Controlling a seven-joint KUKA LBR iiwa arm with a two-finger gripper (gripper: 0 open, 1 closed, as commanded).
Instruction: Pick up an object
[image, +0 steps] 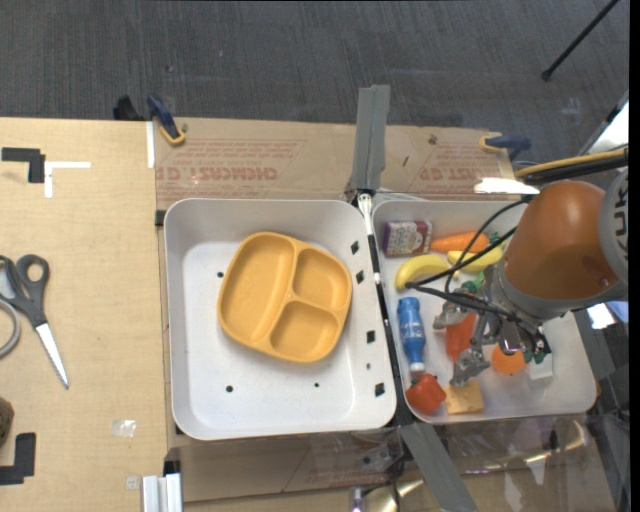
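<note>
Right bin (575, 400), contents: red-orange item (457, 338) directly under/beside the gripper (478, 362), likeliest pick target; exact type unclear. Near it: tan cracker-like piece (463, 400) at near wall, red fruit (425, 393) to its left, small orange ball (509, 361) to the right, partly behind the gripper hardware. Blue bottle (410, 331) lies lengthwise along bin's left wall. Far end: banana (424, 269), carrot (461, 241), purple-labelled cup (405, 237).

Gripper: down inside right bin, low over the clutter, among cables; whether open or closed can't be told, nothing seen held. Target sits just left of/touching the tool; contact vs. gap unclear.

Risks (judgement): items packed close, so closing may catch two things at once, or nudge cracker & red fruit against near wall. Round ball could roll off. Low, flat pieces may slip out on lift. Cables could snag on banana.

Arm (560, 240): orange band, enters from right, hides part of bin.

Left bin (185, 300): yellow divided plate (285, 296), three compartments, well apart from gripper.

Bench, far left: scissors (38, 310).
</note>
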